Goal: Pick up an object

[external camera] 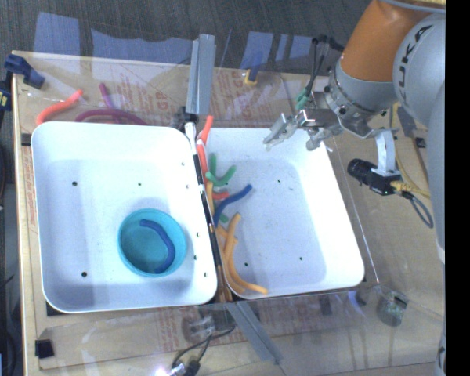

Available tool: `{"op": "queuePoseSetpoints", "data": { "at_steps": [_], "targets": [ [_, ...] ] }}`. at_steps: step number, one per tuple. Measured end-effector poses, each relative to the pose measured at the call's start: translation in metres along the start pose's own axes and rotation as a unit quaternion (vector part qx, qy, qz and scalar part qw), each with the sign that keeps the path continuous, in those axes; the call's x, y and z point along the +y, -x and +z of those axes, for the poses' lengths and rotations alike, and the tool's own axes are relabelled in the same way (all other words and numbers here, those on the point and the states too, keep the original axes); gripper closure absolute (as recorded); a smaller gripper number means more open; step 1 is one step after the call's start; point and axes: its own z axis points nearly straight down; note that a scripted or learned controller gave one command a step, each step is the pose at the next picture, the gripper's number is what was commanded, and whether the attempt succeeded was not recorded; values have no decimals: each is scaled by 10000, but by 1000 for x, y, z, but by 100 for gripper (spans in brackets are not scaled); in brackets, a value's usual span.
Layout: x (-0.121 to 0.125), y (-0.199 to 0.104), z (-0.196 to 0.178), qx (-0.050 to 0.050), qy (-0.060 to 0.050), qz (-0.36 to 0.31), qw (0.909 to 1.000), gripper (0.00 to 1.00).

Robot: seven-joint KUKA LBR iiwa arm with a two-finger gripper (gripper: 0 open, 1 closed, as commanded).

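My gripper [297, 135] hovers over the far rim of the right bin [329, 233], with its fingers spread open and nothing between them. Several soft tube pieces lie against that bin's left wall: a green one [218, 176], a blue one [229, 197] and a long orange one [233, 258]. They lie well to the left of and nearer than the gripper. In the left bin [70, 210] stands a blue bowl [152, 243] with a dark blue curved piece [163, 237] inside it.
Red and purple tubes [94, 113] lie on the bench behind the left bin. A grey metal bar [200, 73] rises at the back between the bins. Black cables and a connector [372, 175] hang just right of the right bin.
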Motion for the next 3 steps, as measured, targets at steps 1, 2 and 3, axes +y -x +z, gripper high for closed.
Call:
{"op": "queuePoseSetpoints", "data": {
  "at_steps": [1, 2, 3],
  "targets": [
    [24, -57, 120, -2, -5, 17, 10000, 0],
    [3, -29, 178, -96, 192, -939, 9954, 0],
    [2, -34, 169, -48, 146, -982, 9951, 100]
  ]
}}
